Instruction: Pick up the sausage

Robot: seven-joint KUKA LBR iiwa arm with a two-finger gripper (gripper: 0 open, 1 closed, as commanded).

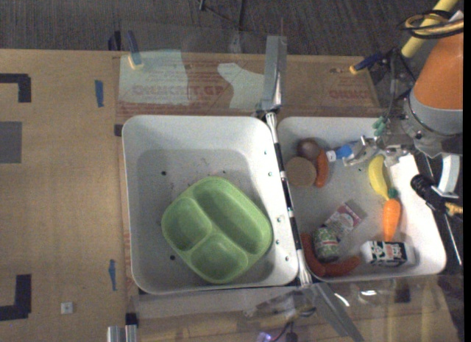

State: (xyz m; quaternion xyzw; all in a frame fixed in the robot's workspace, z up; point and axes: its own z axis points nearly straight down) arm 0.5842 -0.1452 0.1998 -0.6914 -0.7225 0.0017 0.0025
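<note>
The long, curved red-brown sausage point(329, 262) lies along the near edge of the right shallow white bin point(434, 256), just beside a small green-and-white packet point(326, 244). The metal pincer point(377, 149) hovers over the bin's far side, beside a yellow banana point(378, 177); whether it is wide or narrow, I cannot tell.

Two bins point(199, 131), one green plate point(216, 229), two sausages point(329, 263), one carrot point(391, 220), one banana point(377, 176).

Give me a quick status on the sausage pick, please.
Gripper over right bin, fingers unclear. Sausage untouched at bin's near edge, far from gripper. Small packet lies against it.
</note>
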